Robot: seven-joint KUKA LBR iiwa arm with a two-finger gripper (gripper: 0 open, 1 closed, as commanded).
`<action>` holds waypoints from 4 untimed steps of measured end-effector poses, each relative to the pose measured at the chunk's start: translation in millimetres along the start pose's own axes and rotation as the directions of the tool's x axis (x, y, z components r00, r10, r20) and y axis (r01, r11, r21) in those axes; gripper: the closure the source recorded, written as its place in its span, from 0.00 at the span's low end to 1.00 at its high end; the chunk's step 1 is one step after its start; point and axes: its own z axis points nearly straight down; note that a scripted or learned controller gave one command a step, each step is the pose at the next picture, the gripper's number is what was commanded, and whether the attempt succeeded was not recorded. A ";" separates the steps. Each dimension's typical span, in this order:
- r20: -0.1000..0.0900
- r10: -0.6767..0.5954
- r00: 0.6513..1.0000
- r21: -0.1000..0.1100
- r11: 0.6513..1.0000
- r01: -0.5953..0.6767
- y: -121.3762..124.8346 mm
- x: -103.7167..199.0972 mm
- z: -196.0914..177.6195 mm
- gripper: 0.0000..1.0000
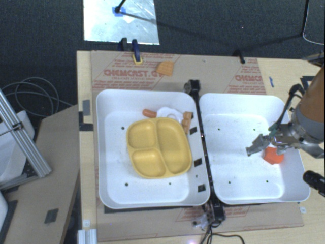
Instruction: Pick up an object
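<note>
Right bin [244, 187]: orange block [274, 156] near right wall, gripper [265, 145] just over it, jaws spread, nothing between them; step: reaching. Next: centre over block, lower, clench. Left bin [111, 151]: yellow tray [158, 147], small bits behind

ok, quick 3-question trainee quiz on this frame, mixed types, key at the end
1. True or false: the yellow divided plate lies in the left bin.
2. Which item lies in the right bin, close beside the gripper? A) orange block B) yellow divided plate C) small sausage-shaped piece
3. Fill in: the tan piece outside both bins rests on the ____ sheet behind them.

Key: 1 true; 2 A; 3 cardboard.
</note>
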 end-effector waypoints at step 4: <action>0.008 -0.003 1.000 -0.020 1.000 0.003 82.2 -43.5 129.9 1.00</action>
